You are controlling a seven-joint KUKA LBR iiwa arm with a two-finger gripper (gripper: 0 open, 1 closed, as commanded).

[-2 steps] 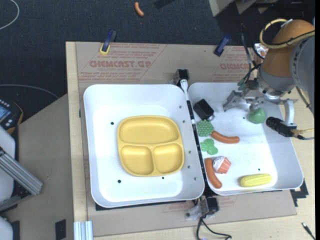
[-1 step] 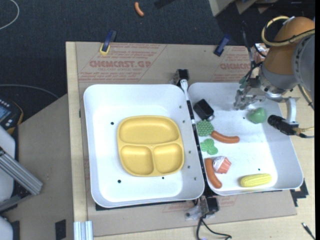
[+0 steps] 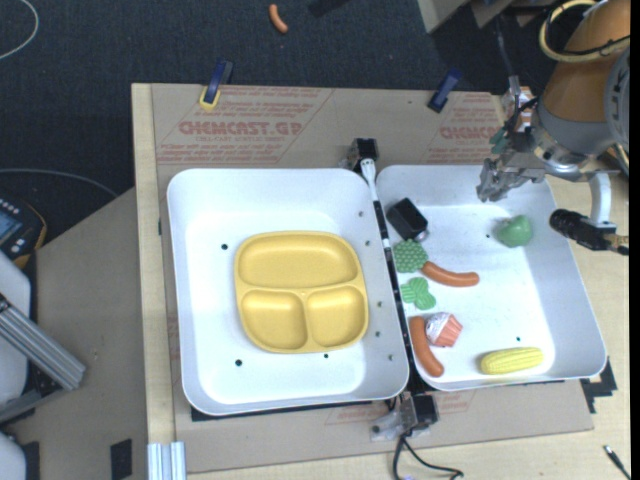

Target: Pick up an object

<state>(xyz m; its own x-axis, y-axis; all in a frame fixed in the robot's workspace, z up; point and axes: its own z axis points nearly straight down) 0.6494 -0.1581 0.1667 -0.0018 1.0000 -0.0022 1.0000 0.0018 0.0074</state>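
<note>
Gripper: the gripper point(image 3: 495, 186) hangs at the upper right of the frame, over the far end of the right bin point(image 3: 570, 298); whether its fingers are apart or together cannot be told at this size, and nothing shows between them.
Nearest target: a pale green object point(image 3: 516, 231) lies just below and right of the tool, apart from it.
Other candidates: an orange sausage point(image 3: 451, 276) mid-bin, two green leafy pieces point(image 3: 411, 273) by the divider, a corn cob point(image 3: 512, 360) at lower right.
Left bin: holds a yellow divided tray point(image 3: 300, 290).
Advice: likely best to centre over the green object before descending, keeping clear of the bin wall.
</note>
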